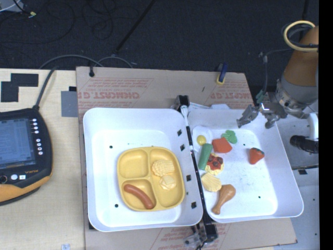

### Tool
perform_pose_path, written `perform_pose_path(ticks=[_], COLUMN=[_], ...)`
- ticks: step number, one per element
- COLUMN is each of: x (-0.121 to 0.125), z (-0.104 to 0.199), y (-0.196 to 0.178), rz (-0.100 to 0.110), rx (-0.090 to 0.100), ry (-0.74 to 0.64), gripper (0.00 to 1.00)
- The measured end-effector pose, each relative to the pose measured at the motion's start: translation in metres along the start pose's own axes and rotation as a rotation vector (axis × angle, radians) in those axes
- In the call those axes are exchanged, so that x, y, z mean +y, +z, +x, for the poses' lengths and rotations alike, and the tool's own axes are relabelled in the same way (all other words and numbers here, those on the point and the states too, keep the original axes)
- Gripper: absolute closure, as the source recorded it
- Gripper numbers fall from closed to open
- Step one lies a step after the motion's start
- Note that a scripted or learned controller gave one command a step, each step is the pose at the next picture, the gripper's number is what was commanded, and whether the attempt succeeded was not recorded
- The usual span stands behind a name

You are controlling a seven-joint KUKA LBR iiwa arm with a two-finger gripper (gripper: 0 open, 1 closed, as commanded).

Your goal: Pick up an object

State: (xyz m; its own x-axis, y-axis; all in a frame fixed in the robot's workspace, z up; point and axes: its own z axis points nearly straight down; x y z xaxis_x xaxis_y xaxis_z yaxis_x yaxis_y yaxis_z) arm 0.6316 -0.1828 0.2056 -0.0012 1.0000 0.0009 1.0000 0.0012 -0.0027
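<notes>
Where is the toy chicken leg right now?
The chicken leg lies near the front of the right bin, just below the pale yellow chip and well away from the gripper up at the bin's back edge.

Toy foods (223,146) lie scattered in right bin (283,191).

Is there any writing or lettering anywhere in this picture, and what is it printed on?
"COMCAST", in red and upside down, on the cardboard sheet under the bins; it seems to repeat nearby, too faint to read for certain.
The handheld control pad has a screen and buttons, too small and blurred to read.
</notes>
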Motion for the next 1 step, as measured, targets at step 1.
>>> perform_pose_path(ticks=[1], x=[-0.0726], z=[0.0404], y=[-0.0778], rz=[-0.004], rx=[0.001], ry=[-0.001], gripper=[0.0])
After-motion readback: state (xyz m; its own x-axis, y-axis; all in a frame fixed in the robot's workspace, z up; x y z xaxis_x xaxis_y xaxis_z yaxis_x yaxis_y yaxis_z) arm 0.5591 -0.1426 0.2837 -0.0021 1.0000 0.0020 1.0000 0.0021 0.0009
